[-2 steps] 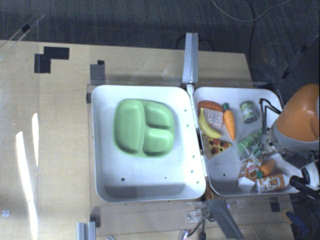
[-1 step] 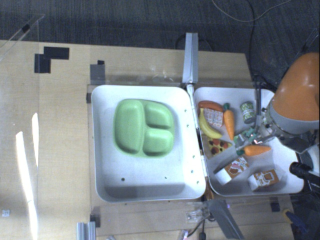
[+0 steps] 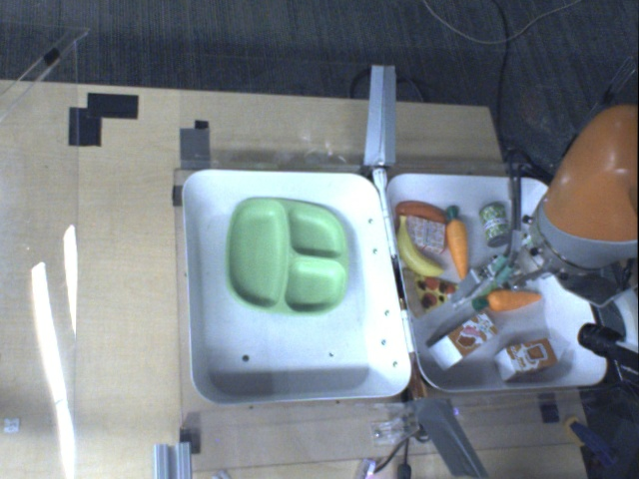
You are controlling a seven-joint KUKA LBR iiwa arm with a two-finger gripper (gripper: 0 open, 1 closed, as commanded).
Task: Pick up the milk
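Two brown-labelled milk cartons (image 3: 526,357), print illegible, near claw (image 3: 496,270), grip state indiscernible.

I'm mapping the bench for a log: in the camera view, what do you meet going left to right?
Green divided plate → banana → upright carrot → green can → milk carton

We take this for a robotics lab, pale wooden bench (image 3: 120,297), two white bins (image 3: 200,297), loose cable (image 3: 489,28) on dark carpet (image 3: 200,18), metal brackets (image 3: 380,118).
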